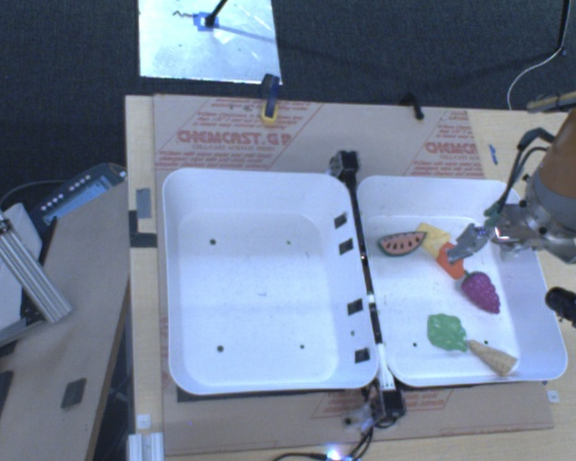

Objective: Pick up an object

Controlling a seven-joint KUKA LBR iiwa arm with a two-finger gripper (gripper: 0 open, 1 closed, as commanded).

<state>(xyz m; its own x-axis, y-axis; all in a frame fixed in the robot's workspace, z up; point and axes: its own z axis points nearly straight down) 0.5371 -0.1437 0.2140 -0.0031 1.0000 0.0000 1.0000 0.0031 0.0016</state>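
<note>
Nearest the camera, at the front of the right bin (547,353), a tan ice-cream cone (493,356) is seen lying on its side, its tip pointing toward a green leafy piece (446,332) just beside it. A little farther back, a purple bunch of grapes (481,291) is found near the bin's right side.

Beyond the grapes, an orange piece (451,262) — its shape is too hidden to name more closely — is seen directly under the gripper (466,242). The gripper is positioned low over this piece, reaching in from the right on the grey arm (547,221) with its orange band. Whether the fingers are parted or closed cannot be told, and no object is visibly held between them.

Just behind the orange piece a yellow piece (434,235) is noted, and touching its left end a watermelon slice (401,244) — red flesh, green rind — is seen near the divider between the bins.

The left bin (182,286) is set alongside, with black clips along the shared edge.

Farthest back, a yellow-and-blue clamp (269,101) is seen at the rear edge of the bench board (230,134).
</note>
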